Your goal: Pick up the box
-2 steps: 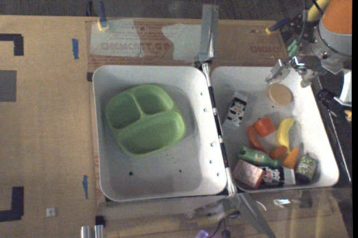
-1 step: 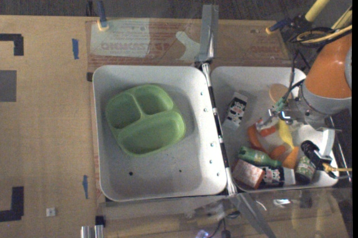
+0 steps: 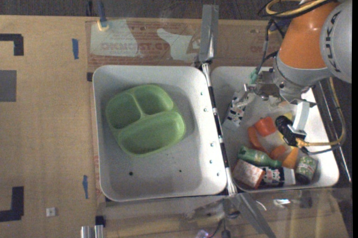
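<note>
Student: Tabletop (image 3: 45, 119) as the largest element, then: brown board with blue tape marks (image 3: 74, 48), bearing two shallow white bins side by side?

Tutor: Yes. Next in size is the arm (image 3: 313, 35). It is grey with an orange band above the wrist, reaches in from the view's right, and hangs over the upper part of the right bin (image 3: 222, 81). The left bin (image 3: 168, 175) lies just beside it.

Student: Contents, in descending order?

Tutor: Left bin: a single green divided plate (image 3: 146, 119), lying flat toward the bin's upper left corner, three compartments facing up. Right bin: a cluster of smaller items. The box (image 3: 236, 112), patterned black and white, stands tilted close to the bin's left wall, a little apart from the rest. To its right is an orange item (image 3: 263, 131). Lower in the view, a green bottle (image 3: 258, 156) lies on its side. Along the bin's lower wall, left to right, are a red packet (image 3: 249, 173), a dark packet (image 3: 275, 176) just beside it, and a green can (image 3: 306, 168).

Student: And the hand?

Tutor: The hand (image 3: 253, 91) sits at the box's upper end, just above and to the right of it in the view. Contact between the two cannot be confirmed, and as for whether the hand is released or clenched — I cannot tell from this angle.
</note>
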Robot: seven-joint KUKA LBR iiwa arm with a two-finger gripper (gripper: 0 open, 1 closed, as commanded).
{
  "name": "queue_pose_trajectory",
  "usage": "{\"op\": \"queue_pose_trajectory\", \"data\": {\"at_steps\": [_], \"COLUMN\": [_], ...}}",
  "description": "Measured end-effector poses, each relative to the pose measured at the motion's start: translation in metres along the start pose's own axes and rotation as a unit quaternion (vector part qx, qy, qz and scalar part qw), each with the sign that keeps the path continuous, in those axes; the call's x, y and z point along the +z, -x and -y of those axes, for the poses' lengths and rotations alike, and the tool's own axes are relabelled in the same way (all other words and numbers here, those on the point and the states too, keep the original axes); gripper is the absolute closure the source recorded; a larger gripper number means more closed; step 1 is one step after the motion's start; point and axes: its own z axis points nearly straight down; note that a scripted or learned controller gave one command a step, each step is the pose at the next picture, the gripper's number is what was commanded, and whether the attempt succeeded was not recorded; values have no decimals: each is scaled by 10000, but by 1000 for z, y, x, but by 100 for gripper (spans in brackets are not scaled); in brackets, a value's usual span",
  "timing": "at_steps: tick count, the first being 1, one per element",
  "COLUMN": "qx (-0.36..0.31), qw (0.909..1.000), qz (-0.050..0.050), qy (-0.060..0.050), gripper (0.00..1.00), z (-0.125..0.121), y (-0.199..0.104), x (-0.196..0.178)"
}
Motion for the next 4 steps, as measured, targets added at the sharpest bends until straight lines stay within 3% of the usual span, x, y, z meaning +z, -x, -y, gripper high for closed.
{"op": "queue_pose_trajectory", "data": {"at_steps": [1,2,3,4], "qx": [-148,-182,-19,559], "qw": [9999,9998,10000,9984], "qz": [3,-2,3,2], "qy": [-8,-15,-6,-15], "gripper": [0,0,0,0], "z": [48,99,37,89], "y": [49,30,26,-2], "x": [-50,72,74,1]}}
